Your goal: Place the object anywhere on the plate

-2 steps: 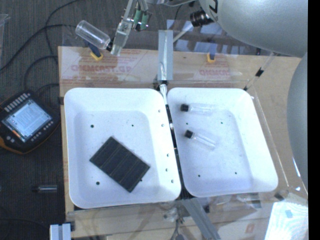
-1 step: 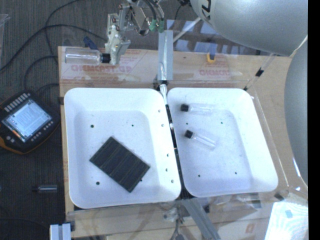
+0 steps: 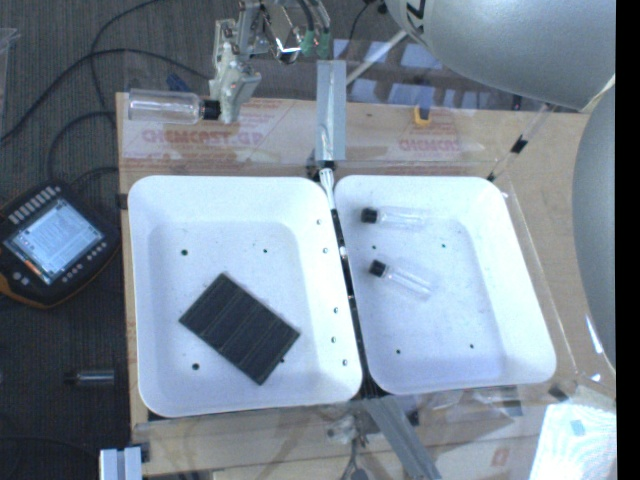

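The gripper (image 3: 228, 96), beyond the far edge of the left bin (image 3: 150, 268), has its fingers clamped on a clear vial (image 3: 165, 105), so the next move likely carries it nearer, over the dark ridged plate (image 3: 240, 327).

Two white bins (image 3: 150, 268) are sitting on the tan tabletop (image 3: 420, 143). A dark grey ribbed plate (image 3: 240, 328) is lying in one, and two clear tubes (image 3: 398, 216) with black caps are lying in the other.
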Robot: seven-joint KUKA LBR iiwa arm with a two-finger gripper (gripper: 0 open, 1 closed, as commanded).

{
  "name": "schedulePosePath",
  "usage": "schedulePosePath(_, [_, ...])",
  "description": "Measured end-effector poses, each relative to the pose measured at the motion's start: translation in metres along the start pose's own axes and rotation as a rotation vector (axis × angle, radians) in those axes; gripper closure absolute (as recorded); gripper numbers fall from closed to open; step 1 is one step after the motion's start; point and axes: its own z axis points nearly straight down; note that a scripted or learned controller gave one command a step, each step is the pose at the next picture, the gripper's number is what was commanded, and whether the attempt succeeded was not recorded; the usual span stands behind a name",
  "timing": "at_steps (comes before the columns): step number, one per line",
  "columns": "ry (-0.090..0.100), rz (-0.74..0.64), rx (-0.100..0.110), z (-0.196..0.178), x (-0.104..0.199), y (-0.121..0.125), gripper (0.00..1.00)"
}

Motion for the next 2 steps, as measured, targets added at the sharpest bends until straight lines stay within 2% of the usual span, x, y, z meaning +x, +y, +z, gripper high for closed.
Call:
schedulePosePath(1, [-0.005, -0.001, -0.004, -0.01, -0.001, 0.002, 1.0])
schedulePosePath(2, [0.003, -0.551, 0.001, 0.005, -0.008, 0.003, 1.0])
